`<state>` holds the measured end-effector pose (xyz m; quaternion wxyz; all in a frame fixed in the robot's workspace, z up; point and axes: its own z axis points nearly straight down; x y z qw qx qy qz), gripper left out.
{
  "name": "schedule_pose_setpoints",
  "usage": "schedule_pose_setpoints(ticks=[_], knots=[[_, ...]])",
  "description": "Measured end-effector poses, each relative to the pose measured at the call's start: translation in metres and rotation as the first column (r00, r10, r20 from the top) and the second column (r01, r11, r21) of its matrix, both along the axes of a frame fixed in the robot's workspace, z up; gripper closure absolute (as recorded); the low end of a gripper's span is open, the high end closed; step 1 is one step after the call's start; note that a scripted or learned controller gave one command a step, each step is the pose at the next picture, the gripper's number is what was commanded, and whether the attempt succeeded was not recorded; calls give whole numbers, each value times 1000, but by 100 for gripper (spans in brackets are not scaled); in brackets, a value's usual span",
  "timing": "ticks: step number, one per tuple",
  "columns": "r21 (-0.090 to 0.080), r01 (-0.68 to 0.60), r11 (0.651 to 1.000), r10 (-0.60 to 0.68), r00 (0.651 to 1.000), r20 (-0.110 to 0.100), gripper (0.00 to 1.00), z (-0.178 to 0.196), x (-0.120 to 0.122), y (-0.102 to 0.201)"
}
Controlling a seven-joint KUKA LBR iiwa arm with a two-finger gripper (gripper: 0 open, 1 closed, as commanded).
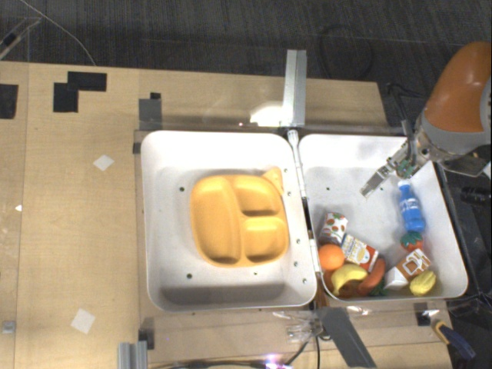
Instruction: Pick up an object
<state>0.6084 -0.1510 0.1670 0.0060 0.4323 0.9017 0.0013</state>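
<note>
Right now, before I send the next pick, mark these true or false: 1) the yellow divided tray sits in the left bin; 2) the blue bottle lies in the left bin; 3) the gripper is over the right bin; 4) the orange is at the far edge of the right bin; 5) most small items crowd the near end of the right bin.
1) True: the yellow divided tray lies in the left bin.
2) False: the blue bottle lies in the right bin.
3) True: the gripper is over the right bin's far half.
4) False: the orange is near its front left corner.
5) True: the cartons and toy fruit cluster there.
</note>
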Motion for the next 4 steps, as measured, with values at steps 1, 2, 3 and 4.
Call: schedule_pose_setpoints(ticks=[1, 2, 3, 4], knots=[[4, 271, 963, -271, 963, -1, 0, -78, -6, -9], [5, 457, 890, -457, 890, -4, 0, -79, 63, -2], [7, 448, 894, -448, 894, 5, 100, -65, 66, 0], [6, 447, 894, -447, 894, 3, 0, -66, 66, 0]])
